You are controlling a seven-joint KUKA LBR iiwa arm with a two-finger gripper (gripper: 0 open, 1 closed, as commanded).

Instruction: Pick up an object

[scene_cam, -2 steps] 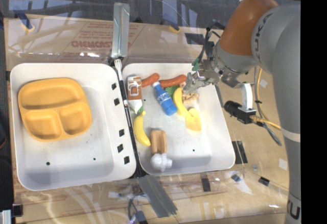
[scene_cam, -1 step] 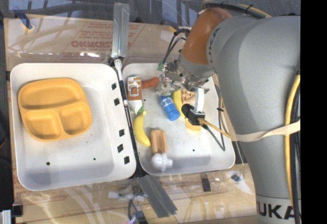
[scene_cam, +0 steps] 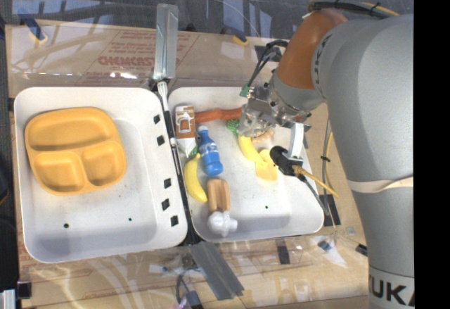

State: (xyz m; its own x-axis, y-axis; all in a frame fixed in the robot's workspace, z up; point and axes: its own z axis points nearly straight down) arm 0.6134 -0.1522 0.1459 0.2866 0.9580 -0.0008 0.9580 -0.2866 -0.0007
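So the arm (scene_cam: 365, 89) comes in from the right and is bent down over the right bin (scene_cam: 302, 212), with its gripper (scene_cam: 259, 123) low at the back of the clutter; from this angle the wrist hides the tips, so I honestly can't tell what state it's in, or whether it has anything.

The stuff to pick from is all in that right bin, which makes sense since that's where the arm is working; there's a yellow banana (scene_cam: 195, 181) lying along the left wall, a blue bottle (scene_cam: 209, 154) just beside it, a small brown box (scene_cam: 185, 121) behind the bottle, a wooden block (scene_cam: 218, 195) with a white knob (scene_cam: 221, 223) at the front, an orange carrot-looking thing (scene_cam: 214, 116) along the back, and a second yellow piece (scene_cam: 254, 156) right under the gripper.

That yellow piece, or the pale thing next to it, looks like the target to me, just going by where the gripper is sitting; it's crowded there, so a clean grab seems iffy.

The left bin (scene_cam: 84, 230) has an orange divided plate (scene_cam: 74, 148) sitting towards its back left, well apart from the action; my guess is it's the drop side.
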